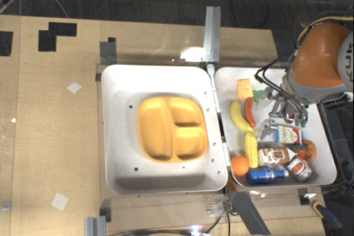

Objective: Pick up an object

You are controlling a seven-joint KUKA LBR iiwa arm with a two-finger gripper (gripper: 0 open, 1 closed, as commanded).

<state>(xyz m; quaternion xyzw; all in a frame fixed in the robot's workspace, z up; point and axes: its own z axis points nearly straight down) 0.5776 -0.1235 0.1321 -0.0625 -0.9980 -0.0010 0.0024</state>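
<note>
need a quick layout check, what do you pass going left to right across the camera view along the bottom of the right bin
orange → blue bottle → red and white can

Both bins are plain white: the left bin (113,119) carries a mustard-yellow divided tray (170,129), and the right bin (326,160) carries the bright mix. There sit a yellow banana (238,116), a red-orange sausage (250,111), a pale yellow-orange cheese block (244,88), yellow corn (251,150), an orange (239,165) and a blue bottle (266,175) — plus a red-and-white can (300,169). The arm (321,61) is orange over grey; the bench (50,130) is light tan wood with black patches.
</note>
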